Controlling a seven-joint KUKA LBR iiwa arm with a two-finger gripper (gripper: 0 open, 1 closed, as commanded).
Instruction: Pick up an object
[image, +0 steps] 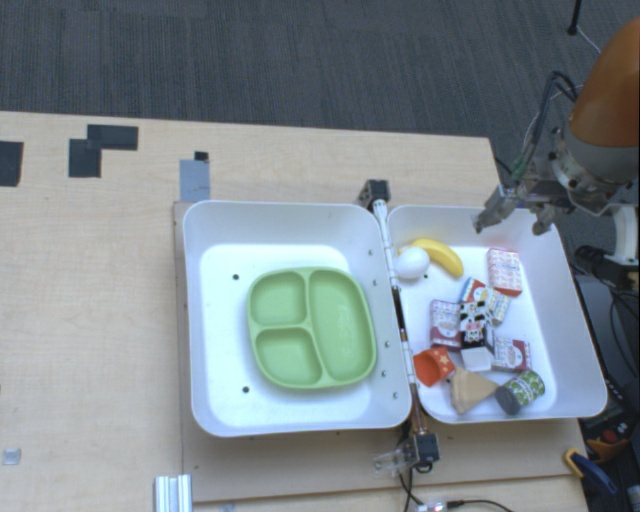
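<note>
Overhead, the pincer (517, 213) is hanging above the far rim of the right bin (583, 330), its two dark fingers (492, 214) splaying wide apart with nothing between them. Just below and left of the pincer, a banana (440, 255) is lying beside a white egg (411, 262), the two nearly touching. Directly beneath the pincer, a red-and-white packet (504, 271) is resting on the bin floor, and further down a cluster of small cartons (473, 317) is crowding together with a red piece (432, 366), a tan wedge (472, 391) and a green can (519, 390). Well to the pincer's left, a green divided plate (311, 329) is sitting in the left bin (215, 330). Both bins are resting on the pale wooden surface (90, 330).
</note>
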